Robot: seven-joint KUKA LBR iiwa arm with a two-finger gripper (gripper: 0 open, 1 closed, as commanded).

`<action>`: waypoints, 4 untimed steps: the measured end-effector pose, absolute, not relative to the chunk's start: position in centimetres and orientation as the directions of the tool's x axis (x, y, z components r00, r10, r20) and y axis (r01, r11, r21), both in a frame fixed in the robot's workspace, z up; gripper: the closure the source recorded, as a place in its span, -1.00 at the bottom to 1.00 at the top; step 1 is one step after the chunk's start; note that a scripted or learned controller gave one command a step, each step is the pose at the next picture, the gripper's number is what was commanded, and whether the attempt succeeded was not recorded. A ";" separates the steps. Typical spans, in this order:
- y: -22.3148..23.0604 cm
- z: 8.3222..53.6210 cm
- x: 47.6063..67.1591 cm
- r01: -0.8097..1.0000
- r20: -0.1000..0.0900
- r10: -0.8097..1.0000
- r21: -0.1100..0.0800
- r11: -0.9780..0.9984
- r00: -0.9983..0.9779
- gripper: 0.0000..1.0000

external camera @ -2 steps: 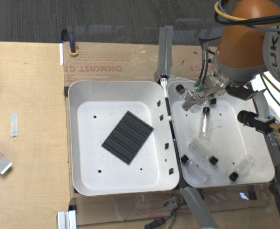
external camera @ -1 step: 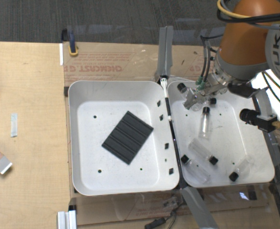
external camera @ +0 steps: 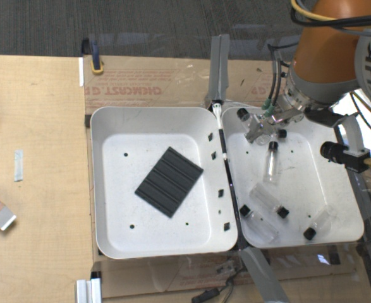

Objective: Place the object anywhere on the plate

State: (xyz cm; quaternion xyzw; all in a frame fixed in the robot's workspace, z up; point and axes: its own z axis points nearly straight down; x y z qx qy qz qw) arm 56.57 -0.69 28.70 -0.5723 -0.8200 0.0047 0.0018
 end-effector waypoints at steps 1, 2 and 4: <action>-0.9 29.4 56.6 0.939 -0.003 0.939 -0.012 0.343 -0.343 1.00; -1.0 30.2 56.7 0.940 -0.004 0.940 -0.014 0.342 -0.342 1.00; -2.8 28.8 62.1 0.953 -0.001 0.953 -0.002 0.302 -0.302 1.00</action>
